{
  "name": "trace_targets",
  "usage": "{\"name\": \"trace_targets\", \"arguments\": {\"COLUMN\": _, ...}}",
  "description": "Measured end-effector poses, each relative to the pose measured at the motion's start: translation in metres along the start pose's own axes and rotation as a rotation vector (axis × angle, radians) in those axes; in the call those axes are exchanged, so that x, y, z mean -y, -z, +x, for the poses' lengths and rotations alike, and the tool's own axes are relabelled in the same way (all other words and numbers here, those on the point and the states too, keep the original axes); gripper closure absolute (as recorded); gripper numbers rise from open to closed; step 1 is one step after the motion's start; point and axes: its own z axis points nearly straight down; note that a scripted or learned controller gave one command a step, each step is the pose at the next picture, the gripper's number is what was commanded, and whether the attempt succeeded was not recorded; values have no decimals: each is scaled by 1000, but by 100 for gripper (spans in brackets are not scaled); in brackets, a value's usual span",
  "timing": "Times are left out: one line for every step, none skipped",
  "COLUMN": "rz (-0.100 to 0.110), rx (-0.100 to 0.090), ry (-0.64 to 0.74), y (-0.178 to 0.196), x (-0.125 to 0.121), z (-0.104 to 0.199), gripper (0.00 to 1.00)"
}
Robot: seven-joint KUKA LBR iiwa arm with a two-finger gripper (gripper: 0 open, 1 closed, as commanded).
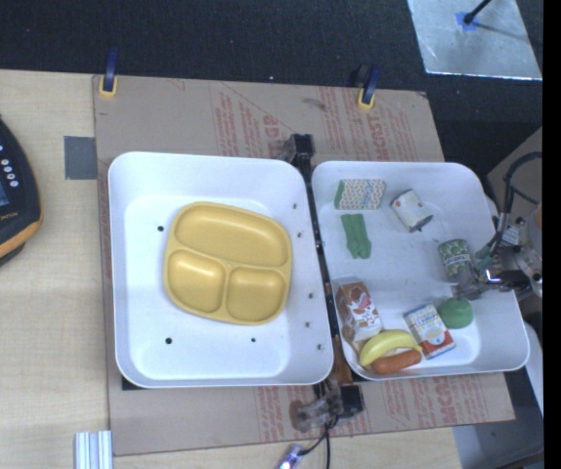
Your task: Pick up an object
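1. Nearest candidate I see: the green can (453,258), upright near the right bin's (500,355) right wall, with a green ball (455,313) just below it toward the near edge.
2. Gripper (486,277) sits at that right wall, just beside the can; it looks low, but I cannot tell whether it is released or clenched, and nothing shows in it.
3. Banana (390,344) and carton (428,328) crowd the near right corner.
4. Left bin (134,262) carries a yellow tray (228,261), centred, likely out of play.

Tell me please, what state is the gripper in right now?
Gripper: at the right bin's right edge beside a green can; its state cannot be told.
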Motion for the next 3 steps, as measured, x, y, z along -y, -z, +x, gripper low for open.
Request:
{"name": "trace_targets", "arguments": {"rz": 0, "rx": 0, "ry": -1, "y": 0, "x": 0, "z": 0, "gripper": 0}}
{"name": "trace_targets", "arguments": {"rz": 1, "rx": 1, "ry": -1, "y": -79, "x": -64, "z": -9, "gripper": 0}}
{"name": "trace_targets", "arguments": {"rz": 2, "rx": 0, "ry": 0, "y": -90, "x": -107, "z": 54, "gripper": 0}}
